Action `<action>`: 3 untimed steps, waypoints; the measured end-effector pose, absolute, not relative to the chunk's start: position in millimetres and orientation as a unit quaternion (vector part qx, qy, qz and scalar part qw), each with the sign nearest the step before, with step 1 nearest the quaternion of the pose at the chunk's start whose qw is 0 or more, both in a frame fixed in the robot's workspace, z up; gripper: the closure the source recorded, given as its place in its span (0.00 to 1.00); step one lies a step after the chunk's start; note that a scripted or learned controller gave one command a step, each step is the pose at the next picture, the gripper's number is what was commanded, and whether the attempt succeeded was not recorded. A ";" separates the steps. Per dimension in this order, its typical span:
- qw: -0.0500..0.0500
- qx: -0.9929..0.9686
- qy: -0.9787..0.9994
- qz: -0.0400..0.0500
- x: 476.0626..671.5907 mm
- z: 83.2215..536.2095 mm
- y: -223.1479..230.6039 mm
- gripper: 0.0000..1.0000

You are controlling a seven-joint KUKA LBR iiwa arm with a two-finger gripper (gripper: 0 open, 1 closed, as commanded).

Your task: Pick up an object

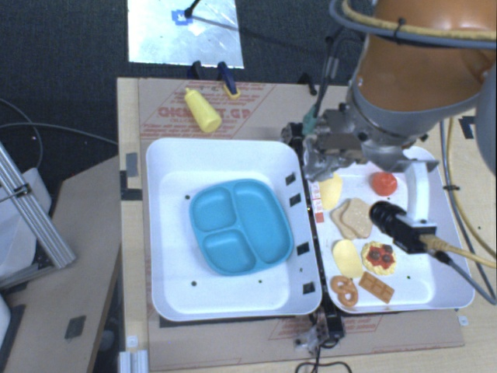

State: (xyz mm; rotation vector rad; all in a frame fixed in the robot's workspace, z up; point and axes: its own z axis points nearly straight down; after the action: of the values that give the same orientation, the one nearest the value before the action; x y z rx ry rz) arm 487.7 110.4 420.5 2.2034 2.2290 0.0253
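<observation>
- The grey arm [423,68] with its orange band is reaching in from the right and hanging over the upper part of the right bin [460,287].
- The pincer [321,162] is sitting low over that bin's upper left corner, right by the divide between the two bins. From this angle I cannot tell whether it is wide or narrow.
- The things to pick from are all lying in the right bin.
- A pale yellow wedge [331,192] is lying just below the pincer, and I cannot tell whether the two are touching.
- A red tomato [383,183] is resting to the right of the wedge, with a white curved piece [420,186] lying beyond it.
- A toast slice [354,217] is lying below the wedge, near the bin's left wall.
- A yellow oval piece [347,258] is sitting beneath the toast slice, just beside a small round pizza [380,258].
- A pretzel [344,290] and a brown cracker [376,287] are lying side by side along the bin's near edge.
- The left bin [167,208] is holding a blue divided plate [241,228], lying flat in its middle.
- A yellow bottle [202,109] is lying on the surface [155,119] behind the left bin, well apart from the pincer.
</observation>
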 end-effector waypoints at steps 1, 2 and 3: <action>0.001 0.703 0.711 0.002 487.4 424.3 106.8 1.00; -0.002 0.707 0.707 -0.003 485.8 324.3 115.1 1.00; 0.001 0.705 0.709 0.002 487.4 340.6 114.9 1.00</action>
State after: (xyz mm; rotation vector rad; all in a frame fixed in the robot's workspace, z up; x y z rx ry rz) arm 487.4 114.9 340.6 2.2156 2.2257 0.0049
